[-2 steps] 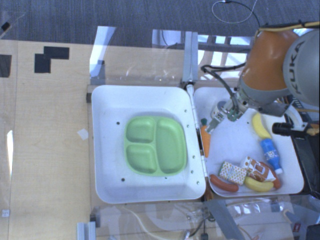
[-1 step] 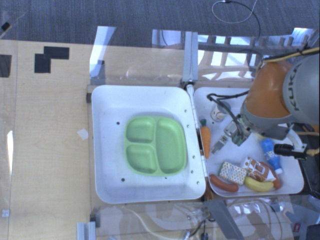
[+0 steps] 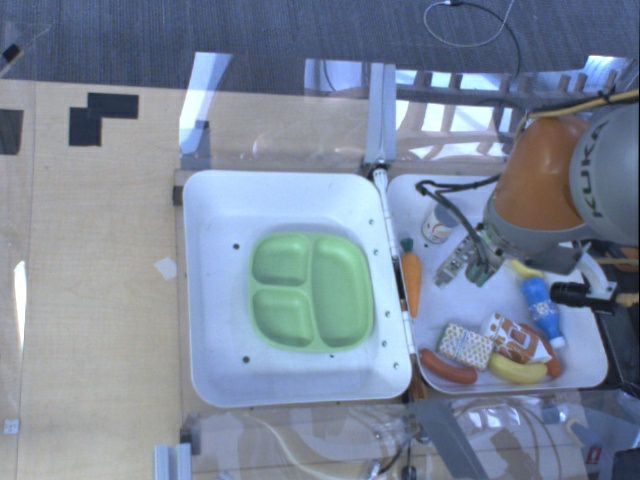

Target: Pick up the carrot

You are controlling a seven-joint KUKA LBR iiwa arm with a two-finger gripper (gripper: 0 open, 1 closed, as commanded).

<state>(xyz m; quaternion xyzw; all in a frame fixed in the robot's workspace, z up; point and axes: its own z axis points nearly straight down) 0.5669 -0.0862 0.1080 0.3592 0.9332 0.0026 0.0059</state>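
An orange carrot [image 3: 410,282] lies along the right bin's [image 3: 597,368] left wall. The gripper [image 3: 470,264] hovers just right of it; its grip state is unclear.

Bright, even light; slightly soft focus

The tabletop [image 3: 90,298] carried two shallow white bins: the left bin [image 3: 215,368] and the right bin [image 3: 590,363]. The left bin held one green plate [image 3: 312,290], divided into three compartments. The right bin held one carrot [image 3: 410,280], one sausage [image 3: 448,368], one banana [image 3: 518,369], one blue bottle [image 3: 541,308], one checkered packet [image 3: 466,346] and one red-and-white packet [image 3: 512,336]. One small whitish item [image 3: 436,228] lay near that bin's far edge, too blurred to identify. One arm [image 3: 555,178] reached in, bearing one claw [image 3: 468,263].
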